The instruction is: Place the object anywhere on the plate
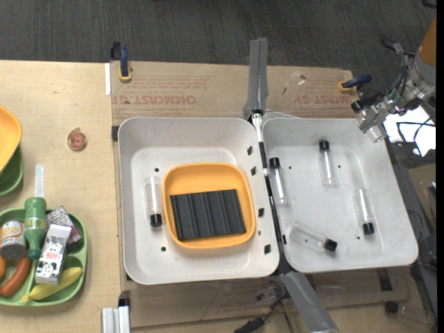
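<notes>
Capped tube (313,239) lay at the right bin's (395,255) near edge, well apart from the pincer (371,120) above that bin's far right corner, finger state unclear, orange plate (208,175) held a black ridged block (207,213) in the left bin (132,255).

1. The plate (208,210) is orange with round corners. It sits flat in the left bin. A dark ridged pad lies in its middle.
2. Clear tubes with black caps are the objects. One tube (152,200) lies just left of the plate.
3. Four more tubes lie in the right bin: (277,180), (326,163), (363,211), (312,238).
</notes>
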Motion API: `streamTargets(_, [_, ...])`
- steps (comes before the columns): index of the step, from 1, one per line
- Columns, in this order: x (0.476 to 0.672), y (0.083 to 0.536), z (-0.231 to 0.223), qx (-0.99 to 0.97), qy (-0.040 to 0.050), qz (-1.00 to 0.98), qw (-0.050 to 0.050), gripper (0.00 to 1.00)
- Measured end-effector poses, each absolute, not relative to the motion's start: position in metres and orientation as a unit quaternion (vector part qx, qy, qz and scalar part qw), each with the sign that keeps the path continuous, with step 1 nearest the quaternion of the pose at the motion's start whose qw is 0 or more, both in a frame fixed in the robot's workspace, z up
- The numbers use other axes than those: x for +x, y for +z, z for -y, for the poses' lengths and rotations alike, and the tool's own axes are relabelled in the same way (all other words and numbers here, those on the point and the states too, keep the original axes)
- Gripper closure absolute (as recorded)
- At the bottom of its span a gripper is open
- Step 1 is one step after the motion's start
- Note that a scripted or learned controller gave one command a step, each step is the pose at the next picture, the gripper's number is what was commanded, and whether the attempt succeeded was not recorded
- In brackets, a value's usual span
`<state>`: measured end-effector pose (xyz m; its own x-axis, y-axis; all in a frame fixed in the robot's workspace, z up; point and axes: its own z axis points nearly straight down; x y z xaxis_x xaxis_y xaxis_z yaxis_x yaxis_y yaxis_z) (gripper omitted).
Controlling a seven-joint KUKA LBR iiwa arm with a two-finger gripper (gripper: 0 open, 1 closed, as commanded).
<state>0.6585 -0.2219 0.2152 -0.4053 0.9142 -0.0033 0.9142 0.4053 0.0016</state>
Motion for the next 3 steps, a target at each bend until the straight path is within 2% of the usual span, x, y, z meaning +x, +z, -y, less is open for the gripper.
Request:
streamTargets(1, [0.660,0.245,0.222,0.444,-0.0002,-0.896,0.002,1.00])
streamTargets(2, [0.660,0.245,0.222,0.444,0.0000,-0.896,0.002,0.00])
streamTargets(3, [0.659,0.207,0.222,0.278,0.0003,-0.961,0.001,0.00])
